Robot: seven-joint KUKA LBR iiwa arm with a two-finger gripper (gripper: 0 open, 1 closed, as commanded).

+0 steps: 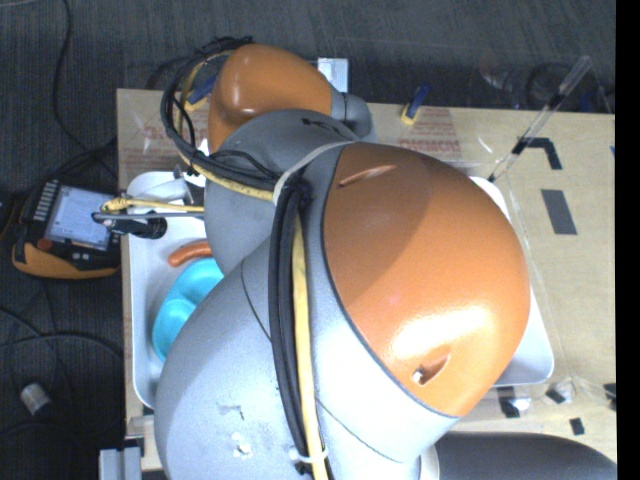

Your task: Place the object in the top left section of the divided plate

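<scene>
— Arm (pixel 400 298) is blocking your view; blue plate (pixel 185 303) is peeking out at the left bin's (pixel 140 268) left edge.
— End effector state? Can't tell. Be descending slowly, aiming top-left.

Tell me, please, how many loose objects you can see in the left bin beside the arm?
2: an orange piece near the bin's upper part, and a blue object just below it, partly behind the arm. The arm covers most of both bins, so more may be hidden.
</scene>
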